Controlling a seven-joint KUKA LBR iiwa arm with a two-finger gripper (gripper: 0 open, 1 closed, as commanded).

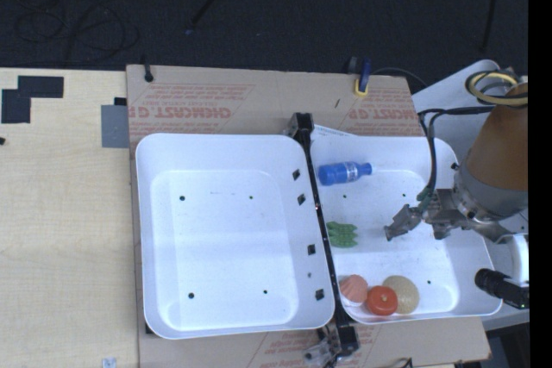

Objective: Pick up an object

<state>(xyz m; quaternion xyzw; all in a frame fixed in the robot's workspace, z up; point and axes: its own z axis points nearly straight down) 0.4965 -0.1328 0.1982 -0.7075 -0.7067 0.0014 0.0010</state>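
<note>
Hovering: your claw [404, 225] hangs in the right bin [448, 172]; whether it gapes, you cannot tell.
Nearest: green toy [341, 234], just left, looks soft and light; pinch its middle.
Bottle [344, 173]: rigid, likely slippery, may roll.

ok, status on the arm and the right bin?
Gripper over right bin, nothing visibly held. Green object just to its left, untouched. Blue bottle at the back; red, pink, tan pieces clustered in the front corner.
</note>
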